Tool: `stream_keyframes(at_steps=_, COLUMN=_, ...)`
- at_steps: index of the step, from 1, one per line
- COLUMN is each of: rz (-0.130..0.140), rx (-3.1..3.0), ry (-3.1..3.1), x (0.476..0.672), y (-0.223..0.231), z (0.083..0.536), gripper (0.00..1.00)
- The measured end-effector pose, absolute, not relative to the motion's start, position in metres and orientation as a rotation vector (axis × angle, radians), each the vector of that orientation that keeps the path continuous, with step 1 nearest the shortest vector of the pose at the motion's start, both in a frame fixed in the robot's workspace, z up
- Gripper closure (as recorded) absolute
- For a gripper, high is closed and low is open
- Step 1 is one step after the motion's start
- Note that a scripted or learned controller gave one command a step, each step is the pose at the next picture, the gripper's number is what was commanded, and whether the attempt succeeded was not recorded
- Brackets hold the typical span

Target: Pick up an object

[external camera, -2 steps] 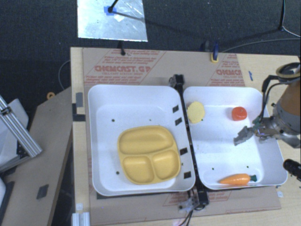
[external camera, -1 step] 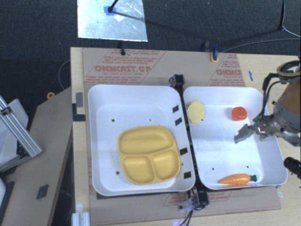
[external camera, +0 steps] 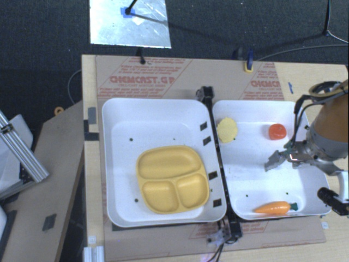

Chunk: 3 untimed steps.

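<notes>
In the right bin (external camera: 256,141) lie three small things. A pale yellow round piece (external camera: 227,129) rests at the bin's far left corner. A red tomato-like ball (external camera: 277,131) sits near the far wall. An orange carrot with a green tip (external camera: 272,207) lies along the near wall. My gripper (external camera: 274,161) reaches in from the right and hangs over the bare middle of the right bin. It is below the red ball and above the carrot in the picture, and touches none of the three things.
The left bin (external camera: 120,146) holds a yellow three-compartment plate (external camera: 172,179). A black divider (external camera: 214,152) runs between the bins. The arm's grey body and orange band (external camera: 332,124) cover the right bin's right side. A silver sheet (external camera: 130,16) lies beyond the bench.
</notes>
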State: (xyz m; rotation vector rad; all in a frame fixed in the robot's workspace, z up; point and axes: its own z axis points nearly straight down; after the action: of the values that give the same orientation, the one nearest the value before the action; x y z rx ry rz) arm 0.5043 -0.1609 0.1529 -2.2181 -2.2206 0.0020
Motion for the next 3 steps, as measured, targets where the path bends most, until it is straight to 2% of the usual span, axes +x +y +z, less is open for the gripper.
stream_keyframes(at_steps=1, rz=0.001, rx=-2.218, ry=-2.222, x=0.513, y=-0.154, z=0.100, gripper=0.00)
stream_keyframes(at_steps=2, rz=0.000, rx=-2.220, ry=-2.222, x=0.514, y=-0.154, z=0.084, gripper=0.00)
stream_keyframes(at_steps=3, rz=-0.005, rx=-2.222, ry=-2.224, x=0.515, y=-0.154, z=0.096, gripper=1.00)
